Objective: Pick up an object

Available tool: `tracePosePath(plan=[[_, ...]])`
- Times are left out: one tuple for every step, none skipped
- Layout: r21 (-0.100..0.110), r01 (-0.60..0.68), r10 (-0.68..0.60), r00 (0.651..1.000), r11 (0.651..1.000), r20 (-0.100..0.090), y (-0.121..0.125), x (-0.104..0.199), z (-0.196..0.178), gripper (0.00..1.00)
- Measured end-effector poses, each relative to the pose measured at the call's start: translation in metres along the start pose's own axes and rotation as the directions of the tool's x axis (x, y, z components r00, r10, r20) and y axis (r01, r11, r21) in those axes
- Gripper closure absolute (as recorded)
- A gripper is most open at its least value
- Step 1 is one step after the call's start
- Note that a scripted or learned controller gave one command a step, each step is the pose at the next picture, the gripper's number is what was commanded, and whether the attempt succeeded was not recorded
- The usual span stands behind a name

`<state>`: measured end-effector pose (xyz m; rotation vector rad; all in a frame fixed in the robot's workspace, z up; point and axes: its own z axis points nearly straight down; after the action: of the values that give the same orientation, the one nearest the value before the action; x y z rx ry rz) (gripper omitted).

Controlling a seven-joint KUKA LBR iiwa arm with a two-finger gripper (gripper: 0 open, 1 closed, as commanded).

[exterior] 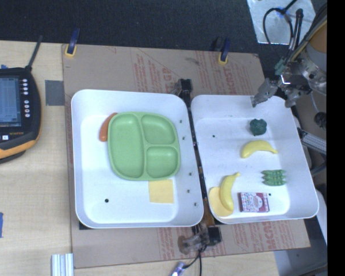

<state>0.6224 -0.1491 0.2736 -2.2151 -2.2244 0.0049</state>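
Note:
My gripper hangs over the far right corner of the right bin, open, with nothing between its fingers. Just below it lies a dark green lump. Further toward the front come a yellow banana, a green ridged item, a second banana leaning on a yellow round piece, and a red and white packet. The left bin holds a green divided plate, a yellow square and an orange item partly under the plate.
An orange-edged control tablet lies on the bench at far left. Clamps pin the cardboard sheet at the back. Cables loop behind the arm at upper right.

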Motion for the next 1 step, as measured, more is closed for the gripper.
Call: tracePosePath(plan=[[0.004,0.0,0.0,1.0,1.0,-0.001,-0.0674,0.0043,0.1434,0.0]])
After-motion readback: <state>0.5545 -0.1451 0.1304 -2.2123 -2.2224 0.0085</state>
